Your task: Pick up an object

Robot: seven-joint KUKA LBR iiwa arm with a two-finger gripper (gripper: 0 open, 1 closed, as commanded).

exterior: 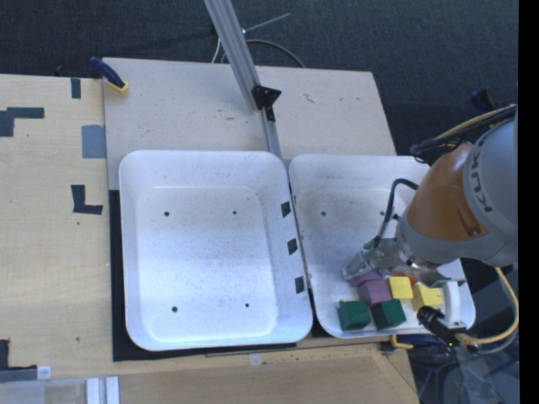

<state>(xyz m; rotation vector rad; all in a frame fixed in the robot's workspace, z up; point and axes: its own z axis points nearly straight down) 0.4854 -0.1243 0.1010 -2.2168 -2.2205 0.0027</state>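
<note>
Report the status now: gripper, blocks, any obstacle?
Gripper low in right bin, beside purple block. Yellow blocks and green blocks clustered close. Nothing seen held.

Floor: dark grey carpet [404,23] beyond the table.
Table: pale wood [194,99], grey tape marks [93,141] at left.
Rail: slanted metal bar [232,36] overhead.
Light: even, soft.
</note>
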